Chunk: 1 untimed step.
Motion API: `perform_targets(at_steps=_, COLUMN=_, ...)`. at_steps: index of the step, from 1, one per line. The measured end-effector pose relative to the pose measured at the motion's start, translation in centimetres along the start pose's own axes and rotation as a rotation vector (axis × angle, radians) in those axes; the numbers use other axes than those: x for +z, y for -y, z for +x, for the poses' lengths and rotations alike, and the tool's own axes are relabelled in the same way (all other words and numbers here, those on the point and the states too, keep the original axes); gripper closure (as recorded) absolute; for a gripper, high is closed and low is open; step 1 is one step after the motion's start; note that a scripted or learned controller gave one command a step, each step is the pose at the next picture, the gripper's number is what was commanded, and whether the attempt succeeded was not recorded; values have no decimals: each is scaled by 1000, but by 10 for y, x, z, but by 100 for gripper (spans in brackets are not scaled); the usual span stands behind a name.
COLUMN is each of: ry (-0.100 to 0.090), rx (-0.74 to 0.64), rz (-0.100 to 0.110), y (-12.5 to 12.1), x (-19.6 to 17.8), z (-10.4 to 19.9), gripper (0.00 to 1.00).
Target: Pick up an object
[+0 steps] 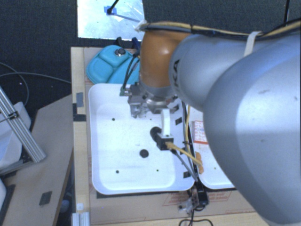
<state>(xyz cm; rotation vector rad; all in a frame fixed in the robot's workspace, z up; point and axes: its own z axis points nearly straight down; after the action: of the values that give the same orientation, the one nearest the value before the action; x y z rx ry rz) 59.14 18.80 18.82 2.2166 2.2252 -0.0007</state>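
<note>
Over the far half of the left shallow white plastic bin (pixel 101 140) hangs the gripper (pixel 136 108) of a grey KUKA arm; whether it is open or closed cannot be told. The one loose candidate, a small dark round disc-like piece (pixel 144 153), lies on the bin floor toward the near edge, right of centre and apart from the gripper. It looks light, stiff and low-lying, and is probably best pinched across its rim from straight above.

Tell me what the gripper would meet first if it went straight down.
Probably the bare floor of the left bin, near its far side. The gripper points down there; the small dark object lies apart, nearer the camera. Depth is unclear.
</note>
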Motion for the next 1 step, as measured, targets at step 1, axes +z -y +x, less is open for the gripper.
perform_targets(at_steps=1, ry=1, rx=3, rz=16, y=112, x=77, z=-9, gripper=100)
